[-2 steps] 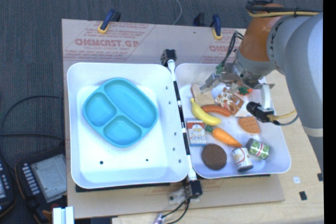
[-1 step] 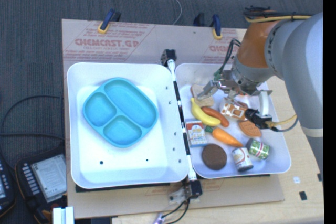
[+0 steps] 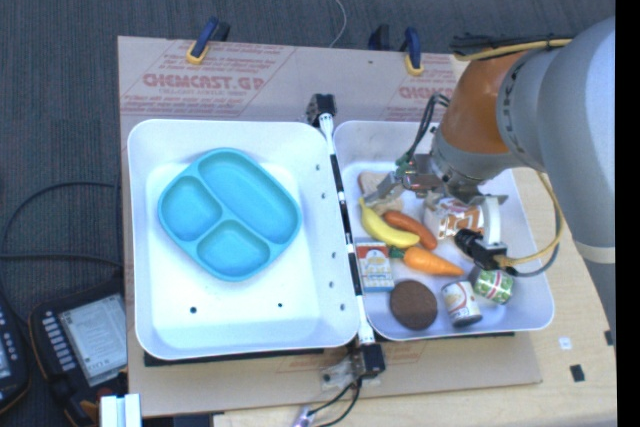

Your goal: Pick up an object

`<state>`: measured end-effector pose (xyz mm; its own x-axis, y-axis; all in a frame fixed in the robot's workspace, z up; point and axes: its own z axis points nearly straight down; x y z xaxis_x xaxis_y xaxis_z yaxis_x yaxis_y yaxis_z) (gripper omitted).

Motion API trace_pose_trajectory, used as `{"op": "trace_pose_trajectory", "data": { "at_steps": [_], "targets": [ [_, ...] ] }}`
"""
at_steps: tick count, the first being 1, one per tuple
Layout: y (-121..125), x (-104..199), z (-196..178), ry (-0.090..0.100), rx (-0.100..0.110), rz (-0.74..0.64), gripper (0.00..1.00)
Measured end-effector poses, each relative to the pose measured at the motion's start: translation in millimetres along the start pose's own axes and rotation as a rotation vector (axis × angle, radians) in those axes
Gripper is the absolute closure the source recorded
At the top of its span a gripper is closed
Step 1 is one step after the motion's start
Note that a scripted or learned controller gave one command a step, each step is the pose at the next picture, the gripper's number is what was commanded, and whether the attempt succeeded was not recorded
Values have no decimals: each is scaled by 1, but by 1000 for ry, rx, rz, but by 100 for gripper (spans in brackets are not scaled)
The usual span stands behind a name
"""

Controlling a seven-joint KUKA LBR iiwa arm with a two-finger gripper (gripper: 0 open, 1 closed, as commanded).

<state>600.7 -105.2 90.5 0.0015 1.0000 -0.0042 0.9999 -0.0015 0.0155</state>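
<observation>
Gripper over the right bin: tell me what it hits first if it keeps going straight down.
Likely the banana or the carrot beside it; the gripper hangs just above them, though depth is hard to judge.

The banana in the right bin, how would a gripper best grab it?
Probably across the banana's thick middle, coming straight down from above. It lies flat and curved, and its narrow width suits two fingers. A carrot presses along one side, so room there is tight.

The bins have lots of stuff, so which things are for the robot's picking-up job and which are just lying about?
For the job:
- robot's hand over the right white bin
- yellow banana
- two orange carrots
- round brown cookie-like disc
- small red-and-white box
- small cans

Just lying about:
- blue three-part plastic plate in the left white bin
- blue clamps on the board
- cables
</observation>
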Motion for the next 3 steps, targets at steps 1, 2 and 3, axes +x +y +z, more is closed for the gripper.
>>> {"op": "trace_pose_trajectory", "data": {
  "at_steps": [1,2,3],
  "targets": [
    [-83,0,0,2,3,0,0],
    [-81,-1,-12,1,-3,0,100],
    [-115,94,-96,5,16,-3,100]
  ]
}}
